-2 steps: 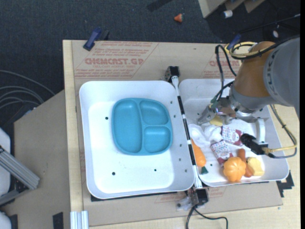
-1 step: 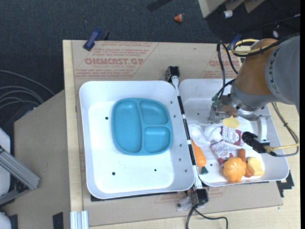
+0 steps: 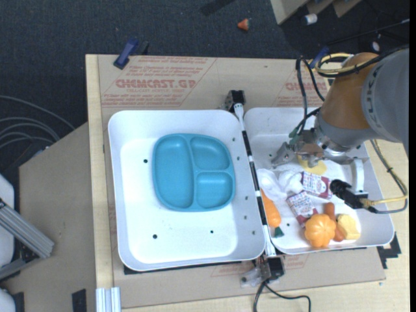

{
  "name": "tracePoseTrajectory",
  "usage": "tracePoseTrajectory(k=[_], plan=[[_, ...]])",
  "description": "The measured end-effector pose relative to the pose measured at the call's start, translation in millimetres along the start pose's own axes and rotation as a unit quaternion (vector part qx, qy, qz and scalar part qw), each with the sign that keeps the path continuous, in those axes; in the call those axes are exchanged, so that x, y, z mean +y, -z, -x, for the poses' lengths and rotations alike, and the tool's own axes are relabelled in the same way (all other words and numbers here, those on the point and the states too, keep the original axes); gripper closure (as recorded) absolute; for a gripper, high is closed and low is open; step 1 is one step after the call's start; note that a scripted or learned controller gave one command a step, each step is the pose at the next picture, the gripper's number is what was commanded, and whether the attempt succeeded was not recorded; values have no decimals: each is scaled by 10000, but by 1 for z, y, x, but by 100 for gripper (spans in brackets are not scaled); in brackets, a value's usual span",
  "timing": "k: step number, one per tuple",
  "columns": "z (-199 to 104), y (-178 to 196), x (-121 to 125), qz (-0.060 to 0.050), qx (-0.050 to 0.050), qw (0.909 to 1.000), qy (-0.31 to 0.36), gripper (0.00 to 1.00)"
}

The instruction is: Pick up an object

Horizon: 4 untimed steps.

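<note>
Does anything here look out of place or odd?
Nothing is spilled or broken. The carrot lies against the right bin's left wall, crowded by the other items. The blue plate sits slightly tilted in the left bin.

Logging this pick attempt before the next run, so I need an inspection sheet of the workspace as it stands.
Surface: brown board bench with printed lettering, bearing two shallow white bins.
Job's things: right white bin holds an orange pumpkin-shaped toy, an orange carrot-shaped toy, red-and-white packets and crumpled white material.
Clutter: left white bin holds a blue three-compartment plate.
Grippers: gripper over the right bin; jaws' state unclear.
Cables: black cable beside the arm.
Surroundings: dark carpet.
</note>
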<state>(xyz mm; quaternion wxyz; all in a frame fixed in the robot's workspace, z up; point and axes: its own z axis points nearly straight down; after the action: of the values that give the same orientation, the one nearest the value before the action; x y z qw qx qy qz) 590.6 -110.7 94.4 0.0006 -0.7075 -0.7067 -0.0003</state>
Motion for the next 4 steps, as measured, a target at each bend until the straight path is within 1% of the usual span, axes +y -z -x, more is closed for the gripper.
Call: tracePoseTrajectory(k=[1, 2, 3, 4], plan=[[30, -10, -40, -8, -4, 10000, -1, 0], [36, -10, -14, 7, -6, 10000, 4, 0], [70, -3, 15, 11, -11, 10000, 4, 0], [73, -9, 76, 6, -9, 10000, 12, 0]])
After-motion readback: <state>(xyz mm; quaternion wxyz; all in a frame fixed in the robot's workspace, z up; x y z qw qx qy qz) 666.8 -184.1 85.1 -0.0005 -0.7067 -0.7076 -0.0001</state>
